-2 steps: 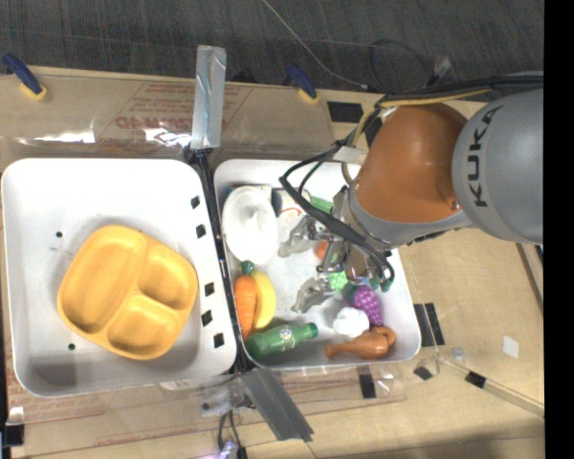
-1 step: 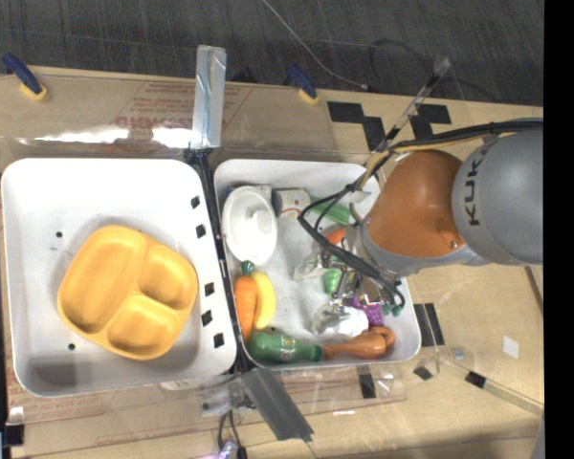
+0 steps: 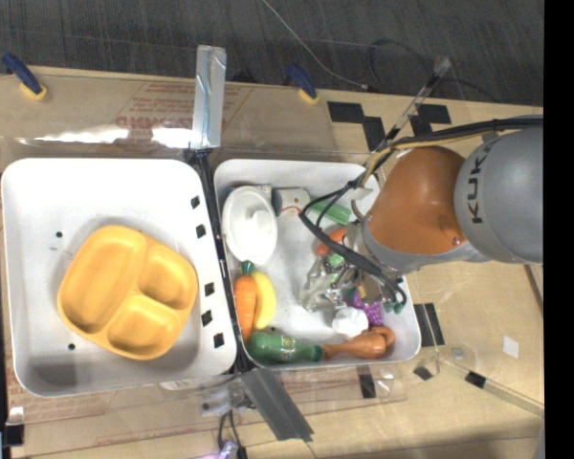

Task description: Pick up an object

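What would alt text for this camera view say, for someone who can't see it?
A grey and orange robot arm reaches down into the right white bin, among a white bowl, carrot, banana and green bottle. The left white bin holds a yellow divided plate.

Yellow tray (image 3: 126, 291), green bottle (image 3: 283, 348), orange carrot (image 3: 245, 301), white bins (image 3: 19, 256).

The surface (image 3: 478, 371) is brown cardboard, taped and clamped. Two white bins sit directly on it, touching: left bin (image 3: 19, 256), right bin (image 3: 297, 172).
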Tool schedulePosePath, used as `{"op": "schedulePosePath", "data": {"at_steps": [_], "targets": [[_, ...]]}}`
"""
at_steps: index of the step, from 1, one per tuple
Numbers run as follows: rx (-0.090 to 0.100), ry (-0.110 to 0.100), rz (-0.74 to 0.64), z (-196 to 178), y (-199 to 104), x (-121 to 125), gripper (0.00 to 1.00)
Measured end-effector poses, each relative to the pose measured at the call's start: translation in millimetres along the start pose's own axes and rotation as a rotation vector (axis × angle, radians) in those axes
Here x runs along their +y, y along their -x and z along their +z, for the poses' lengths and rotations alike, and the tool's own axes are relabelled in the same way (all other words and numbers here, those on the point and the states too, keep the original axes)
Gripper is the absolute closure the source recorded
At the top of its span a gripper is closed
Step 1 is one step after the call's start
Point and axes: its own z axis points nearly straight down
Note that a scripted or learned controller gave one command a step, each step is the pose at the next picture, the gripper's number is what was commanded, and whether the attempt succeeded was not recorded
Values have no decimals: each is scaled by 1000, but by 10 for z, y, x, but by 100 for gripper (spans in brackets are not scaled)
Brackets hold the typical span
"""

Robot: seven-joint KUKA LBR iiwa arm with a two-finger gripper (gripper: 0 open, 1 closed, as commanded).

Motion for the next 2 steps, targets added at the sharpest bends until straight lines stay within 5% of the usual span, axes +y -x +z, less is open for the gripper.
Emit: {"op": "schedulePosePath", "data": {"at_steps": [1,2], "targets": [[0,0,-1,0,1,3,0],[-2,0,-7,-71,19,13,100]]}}
